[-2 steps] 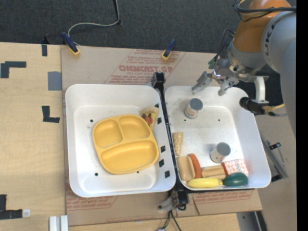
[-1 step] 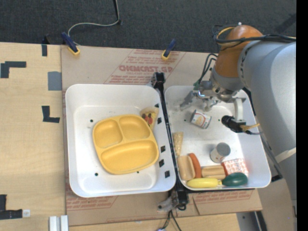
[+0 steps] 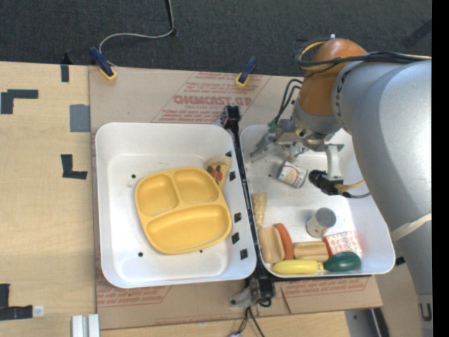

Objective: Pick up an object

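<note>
My gripper (image 3: 278, 146) hangs over the back of the right bin (image 3: 373, 225), below the orange band of the arm. A small white bottle (image 3: 291, 175) lies on its side just in front of the gripper, close beneath it. Whether they touch I cannot tell. Toward the front of this bin lie a grey cylinder (image 3: 321, 222), a hot dog (image 3: 275, 242), a banana (image 3: 297, 266), a green piece (image 3: 342, 262) and a red-and-white box (image 3: 342, 243).
The left bin (image 3: 112, 188) holds a yellow divided plate (image 3: 184, 210) and a small yellow-red toy (image 3: 219, 169) at its back right corner. A black divider (image 3: 239, 181) runs between the bins. A tan piece (image 3: 259, 208) lies by the right bin's left wall.
</note>
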